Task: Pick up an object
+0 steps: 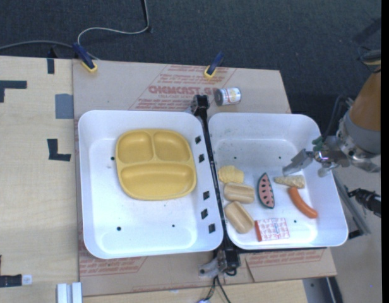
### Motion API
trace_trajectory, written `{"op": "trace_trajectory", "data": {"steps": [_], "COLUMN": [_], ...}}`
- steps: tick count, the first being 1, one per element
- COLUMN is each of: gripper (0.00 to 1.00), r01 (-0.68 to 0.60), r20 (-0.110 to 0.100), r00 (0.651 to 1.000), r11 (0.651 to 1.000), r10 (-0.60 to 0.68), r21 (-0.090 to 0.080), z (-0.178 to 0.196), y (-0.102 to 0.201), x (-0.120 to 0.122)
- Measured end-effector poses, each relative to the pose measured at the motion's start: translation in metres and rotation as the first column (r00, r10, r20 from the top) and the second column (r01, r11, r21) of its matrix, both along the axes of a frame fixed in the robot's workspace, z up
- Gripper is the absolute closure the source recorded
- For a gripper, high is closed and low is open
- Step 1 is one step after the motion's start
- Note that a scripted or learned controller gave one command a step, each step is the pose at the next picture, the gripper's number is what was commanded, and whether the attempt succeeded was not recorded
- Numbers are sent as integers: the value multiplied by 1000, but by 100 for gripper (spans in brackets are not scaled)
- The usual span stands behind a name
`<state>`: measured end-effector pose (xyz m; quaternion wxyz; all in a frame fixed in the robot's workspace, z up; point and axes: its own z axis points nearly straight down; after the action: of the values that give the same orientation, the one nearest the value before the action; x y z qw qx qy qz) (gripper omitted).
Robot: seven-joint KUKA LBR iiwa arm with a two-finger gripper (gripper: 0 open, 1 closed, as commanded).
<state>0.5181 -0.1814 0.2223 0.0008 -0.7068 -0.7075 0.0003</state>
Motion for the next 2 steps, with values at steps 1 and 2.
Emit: {"op": "trace_trajectory", "data": {"steps": [1,2], "gripper": [0,100], "r01": [-1,0], "r20": [8,8], "r00": [1000,1000], "r11": [1000,1000], "r10": [1,0], "r21": [-1,-4], "z": [-136,-126], "y": [33,32], "x": [50,50]}}
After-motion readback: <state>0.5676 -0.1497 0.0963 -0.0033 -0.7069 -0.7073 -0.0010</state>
